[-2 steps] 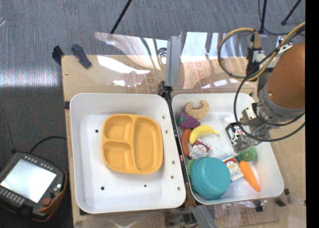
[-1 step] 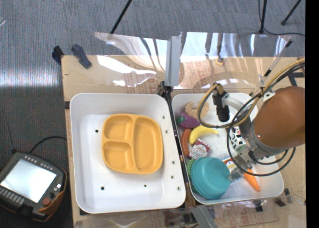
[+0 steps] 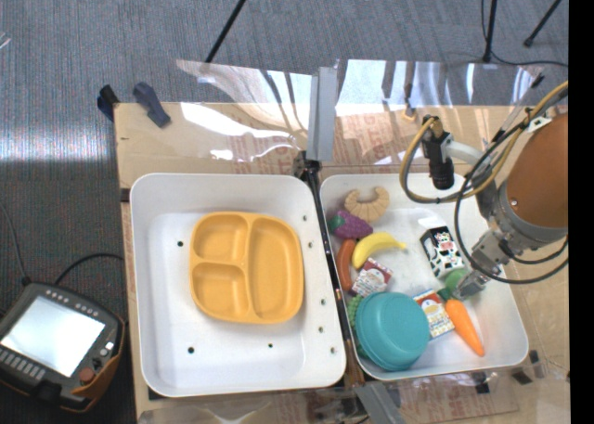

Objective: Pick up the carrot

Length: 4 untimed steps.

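Observation:
The carrot [image 3: 466,327] is orange with a green leafy top and lies slanted on the floor of the right bin [image 3: 506,343], near its right front corner. My gripper [image 3: 470,284] comes in from the right and hangs just over the carrot's green top, at the carrot's far end. The orange body of the carrot rests on the bin floor, apart from the gripper.
Around the carrot lie a teal bowl [image 3: 393,330], a small orange-and-white packet [image 3: 434,313], a cow-print milk carton [image 3: 442,251], a banana [image 3: 376,246], a red snack packet [image 3: 371,277], purple grapes [image 3: 350,224] and a croissant [image 3: 368,202]. The left bin holds a yellow divided plate [image 3: 247,266].

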Motion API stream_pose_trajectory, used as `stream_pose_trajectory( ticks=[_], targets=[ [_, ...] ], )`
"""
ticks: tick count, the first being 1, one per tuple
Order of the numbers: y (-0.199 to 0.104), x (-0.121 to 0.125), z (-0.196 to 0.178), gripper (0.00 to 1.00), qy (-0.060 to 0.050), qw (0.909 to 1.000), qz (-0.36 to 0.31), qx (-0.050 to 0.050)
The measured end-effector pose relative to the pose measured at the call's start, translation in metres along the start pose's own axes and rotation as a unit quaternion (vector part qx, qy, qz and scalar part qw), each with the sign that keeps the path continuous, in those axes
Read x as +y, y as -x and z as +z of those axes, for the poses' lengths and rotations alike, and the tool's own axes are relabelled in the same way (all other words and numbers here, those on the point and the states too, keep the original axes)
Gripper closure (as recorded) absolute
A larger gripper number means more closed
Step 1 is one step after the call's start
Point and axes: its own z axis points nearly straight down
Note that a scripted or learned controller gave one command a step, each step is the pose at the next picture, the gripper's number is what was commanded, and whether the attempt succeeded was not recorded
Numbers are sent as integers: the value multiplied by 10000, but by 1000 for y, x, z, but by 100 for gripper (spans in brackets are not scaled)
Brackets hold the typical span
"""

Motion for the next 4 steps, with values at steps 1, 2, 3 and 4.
stream_pose_trajectory(
  ticks=[1,2,3,4],
  targets=[
    [-34,16,-29,100,2,9890,-1477,-20],
    [-11,56,-49,100,-1,9406,-3395,-18],
    [-28,37,0,100,-8,9411,-3382,-50],
    [10,40,95,100,19,9459,-3245,31]
  ],
)
